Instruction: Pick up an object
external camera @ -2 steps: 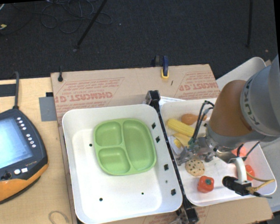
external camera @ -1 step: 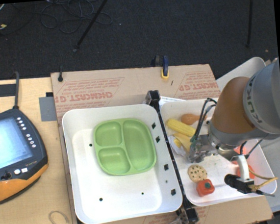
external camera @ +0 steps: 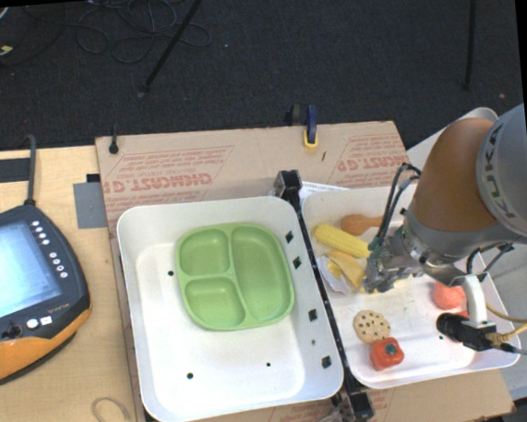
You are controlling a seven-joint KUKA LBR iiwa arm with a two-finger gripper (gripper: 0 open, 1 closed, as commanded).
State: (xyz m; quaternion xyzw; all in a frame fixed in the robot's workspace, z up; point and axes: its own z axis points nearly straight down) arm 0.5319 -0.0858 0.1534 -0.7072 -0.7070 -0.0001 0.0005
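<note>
The gripper [external camera: 379,281] is low in the right bin [external camera: 418,367], its tip just beside the yellow corn cob [external camera: 341,240] and the pale yellow pieces [external camera: 347,267] lying near the divider between the 2 bins. I cannot tell whether it is spread or closed, since the wrist and cables hide its tip, and nothing can be seen held in it.

The likeliest target is the corn cob or the yellow pieces below it. To do this step well, the gripper should come straight down with the item centred, closing across its narrow side, not its length, and stay off the bin wall. The lift should be slow and vertical, so the piece does not roll out.

Other candidates sit well apart: a chocolate-chip cookie [external camera: 371,324], a red tomato-like toy [external camera: 386,353] and a pink piece [external camera: 450,296].

The left bin [external camera: 168,372] holds a green 3-compartment plate [external camera: 235,276].

On the cardboard [external camera: 185,171] covering the desk, upside-down printing appears to read "OHMCRAFT" twice. The arm [external camera: 483,184] carries part of the "KUKA" name.
</note>
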